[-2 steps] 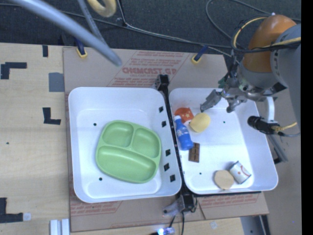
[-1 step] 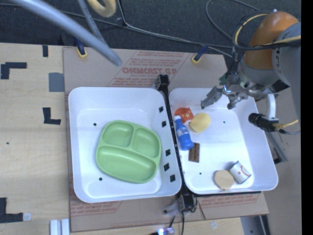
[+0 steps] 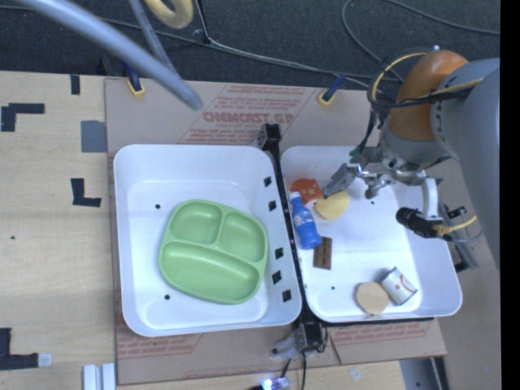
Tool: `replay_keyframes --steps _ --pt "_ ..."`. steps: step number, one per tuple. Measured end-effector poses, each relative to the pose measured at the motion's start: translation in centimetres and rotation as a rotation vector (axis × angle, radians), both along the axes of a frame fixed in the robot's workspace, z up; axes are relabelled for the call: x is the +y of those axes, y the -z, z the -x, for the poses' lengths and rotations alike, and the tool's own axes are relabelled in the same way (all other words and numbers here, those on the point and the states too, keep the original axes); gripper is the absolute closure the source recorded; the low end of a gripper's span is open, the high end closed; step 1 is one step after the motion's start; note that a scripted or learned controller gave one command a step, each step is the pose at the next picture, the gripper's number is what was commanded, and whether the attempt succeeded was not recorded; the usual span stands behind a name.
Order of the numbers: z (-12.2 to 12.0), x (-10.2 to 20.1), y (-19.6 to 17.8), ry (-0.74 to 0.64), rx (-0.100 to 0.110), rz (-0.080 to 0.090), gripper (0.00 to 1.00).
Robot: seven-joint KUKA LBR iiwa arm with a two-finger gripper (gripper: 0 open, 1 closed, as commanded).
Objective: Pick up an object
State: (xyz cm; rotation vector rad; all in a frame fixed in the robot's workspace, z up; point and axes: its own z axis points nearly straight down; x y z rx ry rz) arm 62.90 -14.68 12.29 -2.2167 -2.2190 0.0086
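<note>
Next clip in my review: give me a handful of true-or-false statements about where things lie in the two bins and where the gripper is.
1. The green divided plate lies in the left bin. True.
2. The blue bottle lies in the left bin beside the plate. False: it lies in the right bin, near the wall between the two bins.
3. The gripper is over the right bin, close to a pale yellow object. True.
4. The small can stands at the far edge of the right bin. False: it lies near the front edge, next to a tan round object.
5. A brown bar lies close to the bottle. True.
</note>
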Motion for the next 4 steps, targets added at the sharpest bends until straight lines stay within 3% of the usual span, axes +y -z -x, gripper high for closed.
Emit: replay_keyframes --steps 1,2,4 --pt "0.0 0.0 4.0 -0.002 -0.006 0.002 0.00" --pt "-0.2 0.0 2.5 -0.002 -0.014 0.005 1.00" --pt "0.1 0.3 -10.1 -0.001 -0.013 0.001 1.00"
